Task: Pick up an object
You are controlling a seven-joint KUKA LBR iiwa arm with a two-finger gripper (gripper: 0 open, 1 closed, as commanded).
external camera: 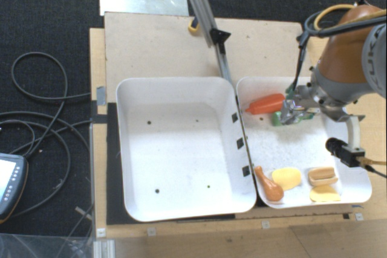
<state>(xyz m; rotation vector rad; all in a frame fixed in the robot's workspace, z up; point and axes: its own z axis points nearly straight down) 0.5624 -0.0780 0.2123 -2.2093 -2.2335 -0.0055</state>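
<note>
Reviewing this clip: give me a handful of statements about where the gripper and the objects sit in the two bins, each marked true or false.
1. The gripper is over the right bin. True.
2. The carrot lies in the left bin. False: it lies in the right bin, near its far wall, beside the gripper.
3. The chicken drumstick lies at the right bin's near edge. True.
4. The hot dog sits at the far side of the right bin. False: it sits near the front, next to the yellow lemon-like piece.
5. A green object lies just beside the gripper. True.
</note>
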